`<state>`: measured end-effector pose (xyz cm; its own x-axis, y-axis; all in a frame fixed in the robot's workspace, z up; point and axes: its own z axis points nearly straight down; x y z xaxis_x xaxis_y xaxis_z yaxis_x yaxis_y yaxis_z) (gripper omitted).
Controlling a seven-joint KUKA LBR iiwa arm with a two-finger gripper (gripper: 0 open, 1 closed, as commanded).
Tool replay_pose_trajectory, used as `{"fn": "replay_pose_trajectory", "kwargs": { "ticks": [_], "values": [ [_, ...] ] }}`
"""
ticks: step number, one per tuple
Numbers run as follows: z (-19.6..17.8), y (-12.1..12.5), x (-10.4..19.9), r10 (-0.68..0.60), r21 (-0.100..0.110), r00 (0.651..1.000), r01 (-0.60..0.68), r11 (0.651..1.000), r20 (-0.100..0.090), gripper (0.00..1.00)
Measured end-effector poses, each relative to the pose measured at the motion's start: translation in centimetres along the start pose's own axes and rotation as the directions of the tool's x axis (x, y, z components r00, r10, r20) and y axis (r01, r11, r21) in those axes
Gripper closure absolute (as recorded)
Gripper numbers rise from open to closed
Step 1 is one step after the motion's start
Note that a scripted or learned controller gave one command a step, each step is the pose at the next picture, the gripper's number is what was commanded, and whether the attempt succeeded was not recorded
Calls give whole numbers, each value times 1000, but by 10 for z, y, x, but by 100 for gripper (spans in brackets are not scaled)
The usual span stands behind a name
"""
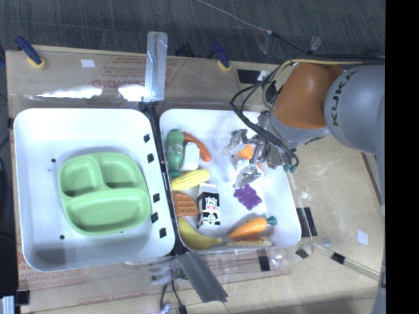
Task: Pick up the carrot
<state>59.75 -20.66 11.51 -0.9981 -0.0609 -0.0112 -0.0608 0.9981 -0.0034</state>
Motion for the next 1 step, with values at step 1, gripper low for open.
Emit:
{"fn": "replay_pose_trajectory", "kwargs": {
  "ticks": [1],
  "values": [
    [22, -5, -8, 55, -1, 998, -55, 998, -4, 0]
  ]
}}
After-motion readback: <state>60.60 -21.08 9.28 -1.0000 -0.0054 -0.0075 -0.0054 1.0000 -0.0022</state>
